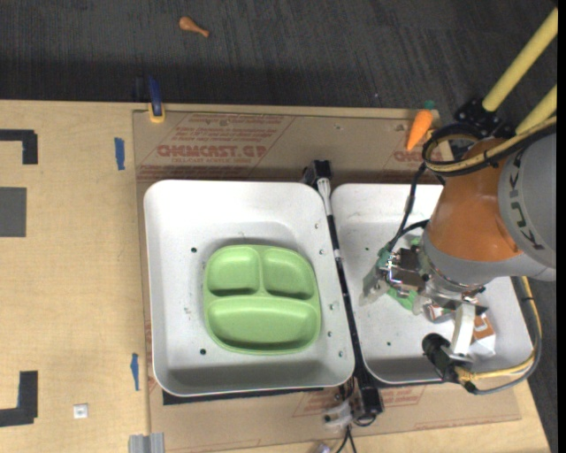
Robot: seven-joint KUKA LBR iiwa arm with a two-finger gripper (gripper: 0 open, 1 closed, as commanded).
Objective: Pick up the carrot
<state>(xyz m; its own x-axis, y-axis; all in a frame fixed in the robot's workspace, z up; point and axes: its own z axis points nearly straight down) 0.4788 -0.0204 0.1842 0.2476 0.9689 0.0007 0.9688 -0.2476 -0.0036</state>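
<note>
On the left, tan cardboard worktop [80, 265] marked with black tape corners. Beyond its far edge, on the dark floor, a small orange object [193, 26], too small to name. Next, the left white bin [168, 212], holding a green divided plate [262, 296] flat at its middle. Further right, the right white bin [371, 208], with the hand [400, 281] low inside it, near the left wall, amid metal parts and green scraps. Cannot tell whether open or closed, hidden as it is under the wrist; nothing visibly gripped. Just right of that line, the carrot [417, 131]: outside both bins, on the cardboard just beyond the right bin's far rim, long axis running nearly straight away from the viewer, green tip at the far end. Lies well apart from the hand, on the far side and slightly to the right. Probably calls for lifting clear of the bin and reaching over the far rim. At the right, the grey and orange arm [478, 221] over the bin, with an orange-and-white scrap [483, 331] beneath it.
</note>
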